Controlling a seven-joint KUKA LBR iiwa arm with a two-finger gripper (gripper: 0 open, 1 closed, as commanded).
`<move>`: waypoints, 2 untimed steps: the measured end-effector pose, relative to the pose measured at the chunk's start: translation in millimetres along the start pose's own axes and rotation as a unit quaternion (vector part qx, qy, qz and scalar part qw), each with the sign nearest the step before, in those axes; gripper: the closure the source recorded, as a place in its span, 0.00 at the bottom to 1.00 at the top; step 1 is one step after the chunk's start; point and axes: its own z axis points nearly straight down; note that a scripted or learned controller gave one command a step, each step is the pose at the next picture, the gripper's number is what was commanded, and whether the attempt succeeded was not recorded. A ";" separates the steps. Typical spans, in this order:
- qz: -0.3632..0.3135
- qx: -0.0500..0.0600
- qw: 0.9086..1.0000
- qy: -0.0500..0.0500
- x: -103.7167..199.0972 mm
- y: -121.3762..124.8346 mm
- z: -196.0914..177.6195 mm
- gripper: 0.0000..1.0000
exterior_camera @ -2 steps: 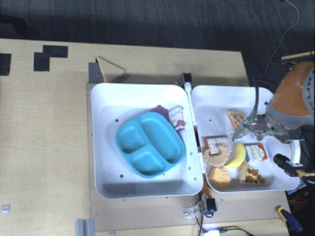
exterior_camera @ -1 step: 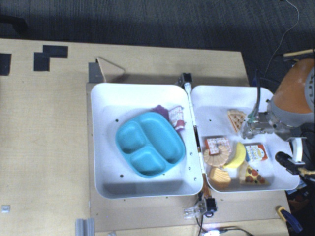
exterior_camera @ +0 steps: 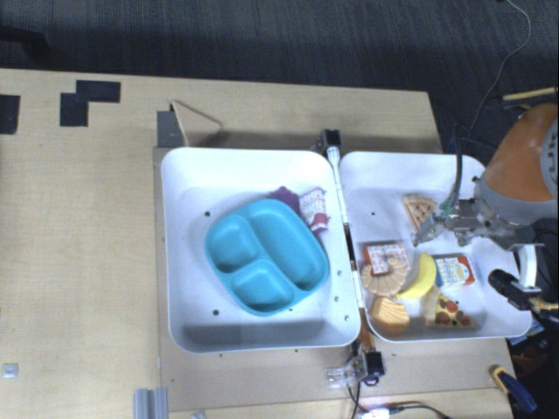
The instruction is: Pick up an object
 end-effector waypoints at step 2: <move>0.002 0.000 1.000 -0.001 17.9 -33.0 10.2 1.00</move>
